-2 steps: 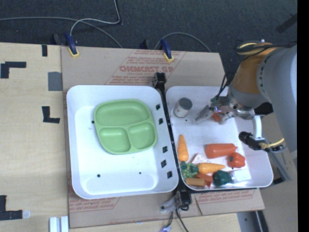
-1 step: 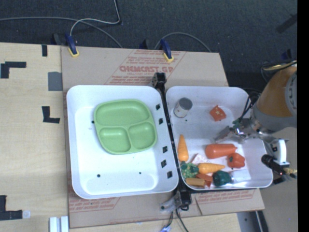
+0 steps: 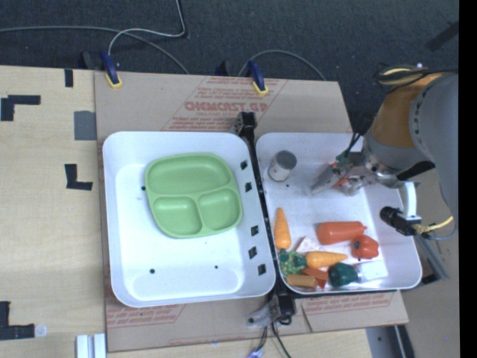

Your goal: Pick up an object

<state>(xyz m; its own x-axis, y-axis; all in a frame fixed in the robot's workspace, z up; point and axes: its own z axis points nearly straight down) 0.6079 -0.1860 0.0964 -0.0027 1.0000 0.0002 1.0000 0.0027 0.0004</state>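
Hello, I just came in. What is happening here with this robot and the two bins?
The arm reaches in from the right, with its gripper low over the right bin, near the bin's upper middle. Nothing is seen between its fingers. This bin holds a small can and toy vegetables: a carrot, an orange-red piece, a red pepper and others. The left bin holds a green plate.

Plate [image 3: 195, 195] in left bin [image 3: 119, 222].
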